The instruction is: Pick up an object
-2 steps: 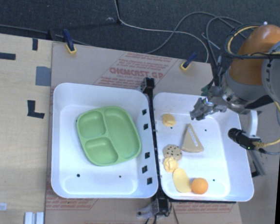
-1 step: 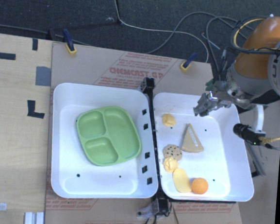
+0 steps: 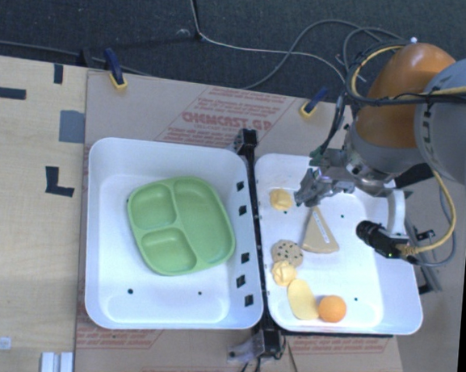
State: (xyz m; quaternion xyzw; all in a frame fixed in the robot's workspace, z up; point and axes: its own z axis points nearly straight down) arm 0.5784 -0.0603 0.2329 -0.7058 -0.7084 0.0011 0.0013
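Note:
The right bin (image 3: 385,304) holds several small food toys. A yellow round piece (image 3: 280,199) lies near its back left. A tan wedge (image 3: 320,235) lies in the middle, with a speckled cookie (image 3: 287,251) to its left. Below the cookie sit a small yellow lump (image 3: 283,272), a pale yellow oval (image 3: 302,299) and an orange ball (image 3: 332,309). My gripper (image 3: 312,190) hangs low over the bin's back part, just right of the yellow round piece and above the wedge's tip. I see nothing held in it.
The left bin (image 3: 102,291) holds a green divided plate (image 3: 181,224). A black clip divider (image 3: 247,215) runs between the bins. Cables (image 3: 423,238) and a black fitting (image 3: 377,237) hang off the arm over the right bin's right side.

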